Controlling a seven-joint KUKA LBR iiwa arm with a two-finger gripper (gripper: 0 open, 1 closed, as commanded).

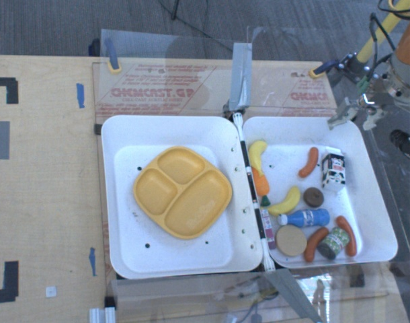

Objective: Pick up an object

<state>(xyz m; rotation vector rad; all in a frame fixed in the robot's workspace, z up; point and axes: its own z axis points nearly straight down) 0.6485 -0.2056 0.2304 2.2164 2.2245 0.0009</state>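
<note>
Pincer [356,111], spread and holding nothing, hovers over the right bin's [373,180] far rim, milk carton [333,171] just below.

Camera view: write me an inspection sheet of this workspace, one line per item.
Surface: wooden bench bearing two white bins side by side.
Job's things: right bin holds two bananas, sausages, a milk carton, a blue bottle, a green can, a brown disc and a tan disc.
Clutter: left bin holds a yellow divided plate.
Grippers: tool over the right bin's far right corner, nothing seen in it.
Cables: black cable on the floor; yellow hose on the arm.
Surroundings: grey floor; clear sheets behind the bins.
</note>
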